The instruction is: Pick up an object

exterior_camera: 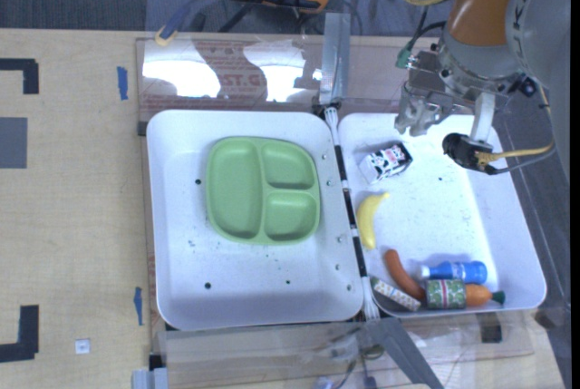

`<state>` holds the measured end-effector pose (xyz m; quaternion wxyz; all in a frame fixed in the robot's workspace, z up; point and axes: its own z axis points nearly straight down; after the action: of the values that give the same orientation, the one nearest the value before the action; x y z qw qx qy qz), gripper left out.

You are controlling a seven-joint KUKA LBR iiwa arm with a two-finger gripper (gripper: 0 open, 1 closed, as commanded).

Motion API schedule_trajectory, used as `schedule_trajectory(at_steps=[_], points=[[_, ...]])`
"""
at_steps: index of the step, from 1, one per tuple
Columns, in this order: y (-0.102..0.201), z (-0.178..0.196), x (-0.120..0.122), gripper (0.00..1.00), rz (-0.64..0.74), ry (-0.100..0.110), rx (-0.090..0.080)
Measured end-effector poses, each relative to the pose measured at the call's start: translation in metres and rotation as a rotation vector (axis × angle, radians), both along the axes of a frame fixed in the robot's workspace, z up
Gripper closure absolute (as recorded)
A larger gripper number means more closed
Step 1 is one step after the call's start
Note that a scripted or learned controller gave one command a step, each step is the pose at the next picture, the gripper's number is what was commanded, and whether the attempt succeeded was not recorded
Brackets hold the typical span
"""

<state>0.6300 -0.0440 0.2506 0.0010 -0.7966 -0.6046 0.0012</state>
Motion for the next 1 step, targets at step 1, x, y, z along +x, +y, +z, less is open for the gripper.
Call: schedule_trajectory(at_steps=[1], points=[[0.0000, 0.0002, 0.0001, 0.00, 0.000, -0.001, 0.000]])
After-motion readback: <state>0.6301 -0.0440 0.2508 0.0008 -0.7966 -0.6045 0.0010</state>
